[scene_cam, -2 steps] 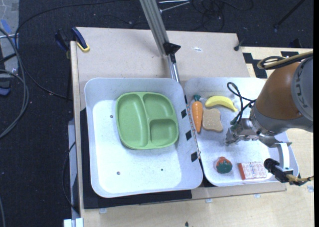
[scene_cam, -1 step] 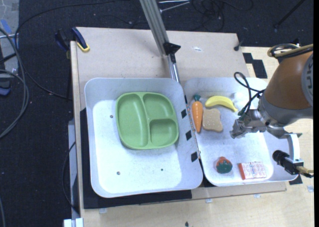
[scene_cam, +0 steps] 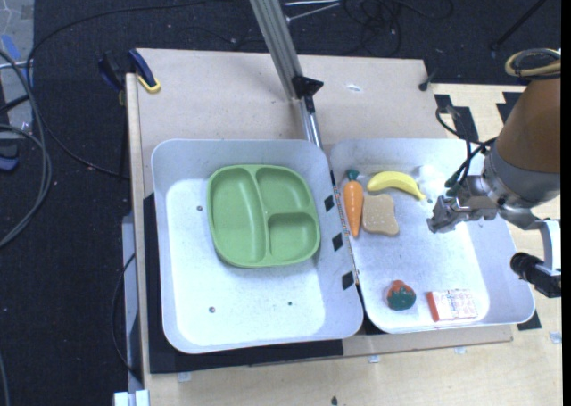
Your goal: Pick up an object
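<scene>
Left of centre, the left bin [scene_cam: 178, 306] holds a green divided plate [scene_cam: 264, 215] lying flat near its upper middle, apparently a drop-off spot kept apart from the toys. In the right bin [scene_cam: 508, 306], the likely targets cluster at the upper left: an orange toy carrot [scene_cam: 353, 206] lies along the bin's left wall, touching or just beside a tan bread slice [scene_cam: 381, 215], with a yellow banana [scene_cam: 396, 184] just above the bread. Lower down, a small red and green toy [scene_cam: 401, 295] and a flat red-and-white packet [scene_cam: 456, 305] lie well apart from that cluster. At the right of the frame the gripper [scene_cam: 443, 215] hangs over bare bin floor near the banana's right tip; I cannot tell how the jaws stand, and nothing is visibly caught in them.
</scene>
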### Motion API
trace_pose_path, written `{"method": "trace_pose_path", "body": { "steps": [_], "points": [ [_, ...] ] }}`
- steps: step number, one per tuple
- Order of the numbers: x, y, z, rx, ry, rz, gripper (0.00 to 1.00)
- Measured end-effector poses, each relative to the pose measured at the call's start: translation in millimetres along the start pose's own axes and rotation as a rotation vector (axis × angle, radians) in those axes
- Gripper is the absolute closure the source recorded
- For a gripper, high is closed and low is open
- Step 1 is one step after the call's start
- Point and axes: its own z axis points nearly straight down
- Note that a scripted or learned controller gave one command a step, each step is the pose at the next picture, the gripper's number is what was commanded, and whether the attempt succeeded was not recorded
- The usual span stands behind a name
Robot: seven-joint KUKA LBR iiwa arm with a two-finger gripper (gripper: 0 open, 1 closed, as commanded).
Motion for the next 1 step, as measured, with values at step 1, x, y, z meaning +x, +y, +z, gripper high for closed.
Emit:
{"method": "trace_pose_path", "body": {
  "steps": [1],
  "points": [
    [0.1, 0.8, -6.4, 0.004, 0.001, 0.000, 1.00]
  ]
}}
